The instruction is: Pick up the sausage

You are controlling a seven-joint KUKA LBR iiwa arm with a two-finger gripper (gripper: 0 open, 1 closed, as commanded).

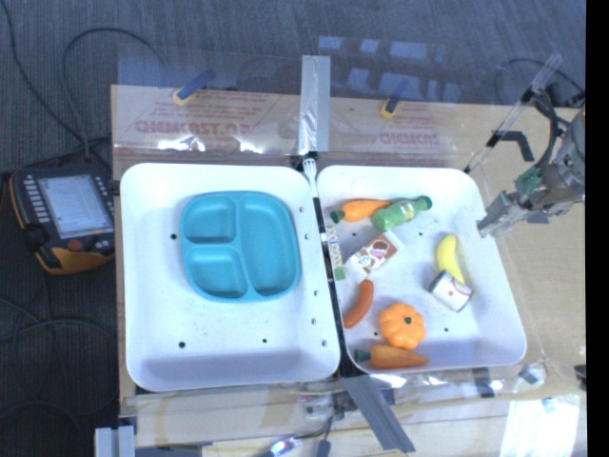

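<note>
The sausage (359, 303) is a short reddish-brown link lying at a slant in the right bin (495, 298), close to the divider between the two bins. My gripper (519, 208) hangs at the right edge of the view, just outside the right bin's far right rim. It is well apart from the sausage, with nothing seen in it.
Around the sausage lie an orange pumpkin (402, 325), a carrot (395, 357), a small carton (373, 254), a banana (449, 255), a can (449, 290), a green bottle (400, 211) and a second carrot (364, 209). A blue divided plate (238, 244) sits in the left bin (152, 284).
</note>
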